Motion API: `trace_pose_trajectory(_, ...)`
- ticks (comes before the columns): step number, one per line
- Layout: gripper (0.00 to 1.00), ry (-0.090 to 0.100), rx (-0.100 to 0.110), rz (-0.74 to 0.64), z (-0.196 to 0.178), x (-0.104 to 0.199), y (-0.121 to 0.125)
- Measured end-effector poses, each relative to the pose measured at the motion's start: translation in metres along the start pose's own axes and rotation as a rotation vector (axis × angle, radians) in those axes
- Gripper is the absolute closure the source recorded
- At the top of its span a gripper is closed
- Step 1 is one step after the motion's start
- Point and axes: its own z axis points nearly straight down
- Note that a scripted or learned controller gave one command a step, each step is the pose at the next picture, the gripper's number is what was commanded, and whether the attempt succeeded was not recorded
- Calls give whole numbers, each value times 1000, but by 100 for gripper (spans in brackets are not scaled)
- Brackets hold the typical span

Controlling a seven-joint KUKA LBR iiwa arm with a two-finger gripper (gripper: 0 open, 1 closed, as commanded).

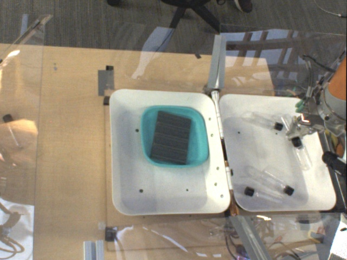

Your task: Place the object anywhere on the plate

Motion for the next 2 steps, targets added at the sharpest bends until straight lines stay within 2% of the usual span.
trace_pose_trajectory(1, 0, 0, 0, 0, 0, 0, 0)
trace_pose_trajectory(2, 0, -1, -2, 31, -43, -21, -6)
